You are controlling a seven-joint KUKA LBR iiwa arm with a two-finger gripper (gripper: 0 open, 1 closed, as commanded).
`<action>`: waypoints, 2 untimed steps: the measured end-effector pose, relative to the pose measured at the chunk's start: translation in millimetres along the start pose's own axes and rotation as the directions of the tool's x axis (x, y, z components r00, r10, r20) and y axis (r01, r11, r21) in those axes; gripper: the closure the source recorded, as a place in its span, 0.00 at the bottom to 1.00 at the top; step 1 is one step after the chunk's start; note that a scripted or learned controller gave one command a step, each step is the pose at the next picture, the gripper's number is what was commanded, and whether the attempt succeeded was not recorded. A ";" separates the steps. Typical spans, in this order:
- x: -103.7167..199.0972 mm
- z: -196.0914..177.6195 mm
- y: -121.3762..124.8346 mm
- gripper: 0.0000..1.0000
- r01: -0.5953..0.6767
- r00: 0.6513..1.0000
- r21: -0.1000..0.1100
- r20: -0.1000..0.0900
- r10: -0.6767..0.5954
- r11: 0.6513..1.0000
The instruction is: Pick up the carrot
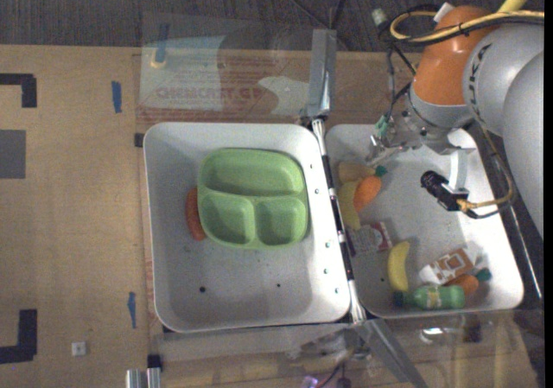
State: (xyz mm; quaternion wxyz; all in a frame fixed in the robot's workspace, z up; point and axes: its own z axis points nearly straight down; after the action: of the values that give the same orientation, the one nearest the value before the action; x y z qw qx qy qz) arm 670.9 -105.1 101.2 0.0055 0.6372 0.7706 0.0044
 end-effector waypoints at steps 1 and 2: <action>-43.1 -48.0 -10.6 1.00 -0.222 0.975 0.010 0.002 0.222 0.975; -6.3 -93.8 -59.9 1.00 -0.015 1.000 0.013 -0.003 0.016 1.000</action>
State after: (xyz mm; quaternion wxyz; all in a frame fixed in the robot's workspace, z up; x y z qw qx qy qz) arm 611.9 -122.4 194.2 -0.0002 0.6432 0.7657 0.0004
